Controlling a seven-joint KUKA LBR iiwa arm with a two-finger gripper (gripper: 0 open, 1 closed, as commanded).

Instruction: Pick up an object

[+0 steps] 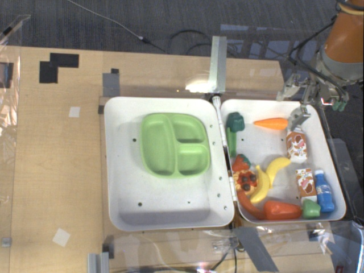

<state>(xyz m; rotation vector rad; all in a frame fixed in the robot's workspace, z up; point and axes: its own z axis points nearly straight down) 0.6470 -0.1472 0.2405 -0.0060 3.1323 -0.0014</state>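
My gripper (300, 112) hangs over the far right part of the right bin (335, 152), just above a small brown and white carton (296, 145) and right of an orange carrot (271, 123). Nothing is visibly held. The same bin also holds a yellow banana (271, 175), a dark green toy (234, 121), a red strawberry (240, 163), a red pepper (281, 210), a second carton (305, 182), a blue bottle (324, 191) and a small green piece (311, 209).
The left bin (122, 181) holds a light green divided plate (173, 144). A metal post (218, 61) stands behind the seam between the bins. Cables trail across the dark floor beyond the bench. The arm's orange band (344, 33) sits at the upper right.
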